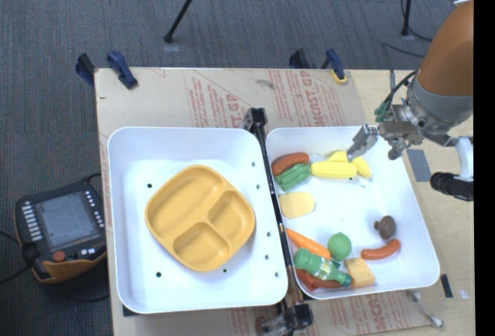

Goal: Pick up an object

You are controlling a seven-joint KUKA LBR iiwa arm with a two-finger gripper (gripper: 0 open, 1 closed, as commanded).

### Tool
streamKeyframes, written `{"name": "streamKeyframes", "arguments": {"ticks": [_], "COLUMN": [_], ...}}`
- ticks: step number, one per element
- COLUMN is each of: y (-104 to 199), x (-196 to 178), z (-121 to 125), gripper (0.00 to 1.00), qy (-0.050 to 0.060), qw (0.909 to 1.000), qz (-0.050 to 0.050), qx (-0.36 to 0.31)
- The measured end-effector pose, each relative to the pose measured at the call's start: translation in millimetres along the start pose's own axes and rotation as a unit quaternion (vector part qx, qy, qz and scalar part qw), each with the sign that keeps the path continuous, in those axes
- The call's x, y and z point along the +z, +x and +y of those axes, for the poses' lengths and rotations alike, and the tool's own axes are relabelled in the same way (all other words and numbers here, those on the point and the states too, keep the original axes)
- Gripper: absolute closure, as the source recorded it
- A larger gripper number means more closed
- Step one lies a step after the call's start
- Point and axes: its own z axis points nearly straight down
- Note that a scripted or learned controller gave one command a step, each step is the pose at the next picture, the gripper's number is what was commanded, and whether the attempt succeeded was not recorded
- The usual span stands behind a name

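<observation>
My gripper (379,146) hangs over the back right part of the right bin (402,187), its fingers spread open with nothing between them. Its left fingertip (360,144) is just above a yellow banana (357,164), beside a corn cob (332,169). Further left lie a red sausage (290,162) and a green vegetable (293,176). A pale yellow disc (296,205) rests below them.
The right bin's front holds a carrot (308,241), a green ball (339,245), a green bottle (320,265), a cheese block (360,272), another sausage (380,251) and a brown mushroom (384,226). The left bin (131,172) holds a yellow divided plate (199,217).
</observation>
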Motion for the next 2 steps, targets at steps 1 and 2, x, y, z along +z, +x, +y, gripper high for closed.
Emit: {"name": "streamKeyframes", "arguments": {"ticks": [1, 2], "y": [41, 57], "x": [74, 154], "z": [-75, -124], "gripper": [0.0, 0.0], "qy": [0.001, -0.001], "qw": [0.9975, 0.9943], "qz": [0.0, 0.0], "qx": [0.071, 0.106]}}
